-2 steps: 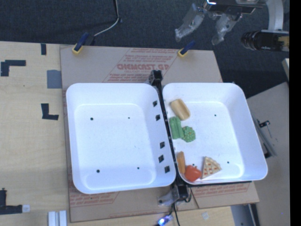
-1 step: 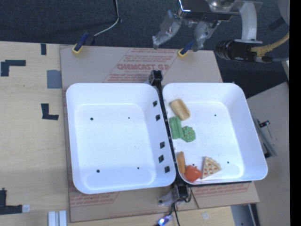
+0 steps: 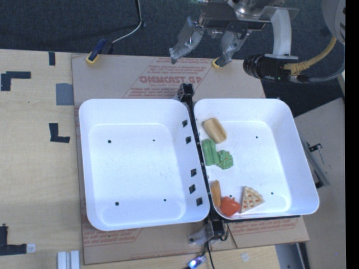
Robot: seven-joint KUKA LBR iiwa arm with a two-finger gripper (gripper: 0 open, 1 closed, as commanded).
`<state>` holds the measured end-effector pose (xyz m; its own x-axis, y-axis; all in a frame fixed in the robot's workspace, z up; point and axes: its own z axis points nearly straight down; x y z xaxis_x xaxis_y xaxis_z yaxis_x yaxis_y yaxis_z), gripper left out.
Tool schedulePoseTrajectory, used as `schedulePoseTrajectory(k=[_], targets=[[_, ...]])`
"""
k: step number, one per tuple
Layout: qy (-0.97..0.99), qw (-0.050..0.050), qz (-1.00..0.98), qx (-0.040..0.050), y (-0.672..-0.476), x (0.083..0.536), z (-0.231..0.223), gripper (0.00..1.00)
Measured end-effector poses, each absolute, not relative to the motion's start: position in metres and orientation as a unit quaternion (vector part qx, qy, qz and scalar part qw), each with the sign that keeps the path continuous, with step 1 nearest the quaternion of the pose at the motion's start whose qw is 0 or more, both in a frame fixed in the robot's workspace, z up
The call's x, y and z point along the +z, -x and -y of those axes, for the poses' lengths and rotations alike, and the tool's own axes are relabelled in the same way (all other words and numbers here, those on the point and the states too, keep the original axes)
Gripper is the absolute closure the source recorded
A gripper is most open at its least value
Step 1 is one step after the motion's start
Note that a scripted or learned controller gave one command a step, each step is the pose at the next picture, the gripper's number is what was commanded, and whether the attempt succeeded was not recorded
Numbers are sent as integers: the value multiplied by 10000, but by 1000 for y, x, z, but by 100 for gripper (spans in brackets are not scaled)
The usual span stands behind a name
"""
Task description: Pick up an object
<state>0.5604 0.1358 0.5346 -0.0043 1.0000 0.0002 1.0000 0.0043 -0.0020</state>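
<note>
Gripper (image 3: 201,49) up high past the bins' far edge, fingers apart, holding nothing.

All the toy food's in the right bin (image 3: 280,150), w/ bun (image 3: 214,129), broccoli (image 3: 216,156), tomato (image 3: 229,206) and pizza slice (image 3: 252,198) hugging the divider or near rim. Risk imo: a finger coming down on the bin wall, or 2 touching pieces like tomato + pizza getting nudged, not gripped.

Wooden bench (image 3: 33,167), dark carpeted floor (image 3: 67,10)
</note>
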Motion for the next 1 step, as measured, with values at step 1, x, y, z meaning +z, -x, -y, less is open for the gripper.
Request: schedulePoseTrajectory(k=[1], targets=[[7055,7,7087,4,-525,535,-164,0]])
